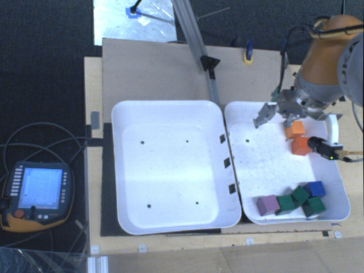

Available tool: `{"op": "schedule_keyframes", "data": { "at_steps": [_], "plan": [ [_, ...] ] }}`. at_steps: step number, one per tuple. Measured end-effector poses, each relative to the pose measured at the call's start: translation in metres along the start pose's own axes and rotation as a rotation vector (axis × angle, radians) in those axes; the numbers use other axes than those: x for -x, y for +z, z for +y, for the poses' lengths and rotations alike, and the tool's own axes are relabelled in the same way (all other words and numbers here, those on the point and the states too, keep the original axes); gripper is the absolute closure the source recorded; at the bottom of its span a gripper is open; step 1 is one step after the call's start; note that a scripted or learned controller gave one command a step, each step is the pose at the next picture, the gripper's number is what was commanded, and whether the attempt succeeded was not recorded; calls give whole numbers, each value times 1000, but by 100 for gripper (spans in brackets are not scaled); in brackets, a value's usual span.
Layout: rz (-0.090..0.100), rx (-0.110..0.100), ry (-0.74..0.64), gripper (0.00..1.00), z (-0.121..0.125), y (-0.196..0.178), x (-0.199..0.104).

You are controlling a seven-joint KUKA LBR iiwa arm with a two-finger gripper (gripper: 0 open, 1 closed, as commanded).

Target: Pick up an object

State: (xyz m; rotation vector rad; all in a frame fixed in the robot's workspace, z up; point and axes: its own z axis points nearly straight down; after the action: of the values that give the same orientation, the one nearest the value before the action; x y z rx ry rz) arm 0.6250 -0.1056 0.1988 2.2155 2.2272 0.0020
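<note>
My gripper [278, 117] hangs over the far part of the right bin [250, 169], its two grey fingers [264, 116] spread open with nothing between them. Two orange blocks lie just right of and below it: one [294, 130] close to the fingertips, the other [300, 146] a little nearer the front. Along the bin's front right corner sit a purple block [265, 205], two green blocks [286, 202] [300, 195], a blue block [315, 188] and a dark green block [313, 208].
The left bin [122, 152] stands beside the right one, their rims touching at the middle. A slanted grey pole [193, 33] reaches down to the bins' far edge. A teach pendant [37, 195] with cables lies off the bench at the left.
</note>
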Motion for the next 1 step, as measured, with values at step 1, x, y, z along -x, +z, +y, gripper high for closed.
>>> {"op": "schedule_keyframes", "data": {
  "at_steps": [1],
  "plan": [
    [0,0,1,0,0,0,0]
  ]
}}
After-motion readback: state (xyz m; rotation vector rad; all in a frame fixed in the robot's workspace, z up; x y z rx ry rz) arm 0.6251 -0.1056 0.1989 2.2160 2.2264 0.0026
